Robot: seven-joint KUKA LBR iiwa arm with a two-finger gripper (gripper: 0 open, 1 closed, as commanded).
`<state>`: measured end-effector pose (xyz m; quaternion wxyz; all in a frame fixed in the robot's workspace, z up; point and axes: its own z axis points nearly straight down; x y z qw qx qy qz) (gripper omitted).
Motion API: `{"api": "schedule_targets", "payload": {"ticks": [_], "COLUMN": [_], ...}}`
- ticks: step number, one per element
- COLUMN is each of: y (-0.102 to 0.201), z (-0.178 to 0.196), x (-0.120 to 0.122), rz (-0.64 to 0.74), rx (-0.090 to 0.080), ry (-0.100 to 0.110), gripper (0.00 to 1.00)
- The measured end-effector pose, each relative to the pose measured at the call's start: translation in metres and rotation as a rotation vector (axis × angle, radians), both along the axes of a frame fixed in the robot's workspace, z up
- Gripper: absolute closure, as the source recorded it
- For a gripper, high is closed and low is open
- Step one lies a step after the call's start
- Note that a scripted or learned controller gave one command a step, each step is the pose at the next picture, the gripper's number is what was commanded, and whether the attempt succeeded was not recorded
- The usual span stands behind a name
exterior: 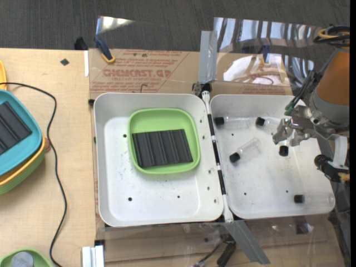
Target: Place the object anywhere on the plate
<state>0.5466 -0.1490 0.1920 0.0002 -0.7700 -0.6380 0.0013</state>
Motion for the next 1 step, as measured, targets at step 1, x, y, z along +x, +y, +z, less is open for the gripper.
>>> {"api": "schedule_targets", "payload": {"ticks": [1], "y": [0.0], "z": [0.0], "x": [0.0], "rz": [0.0], "rx": [0.0], "ry": [0.0], "gripper": [0.0]}}
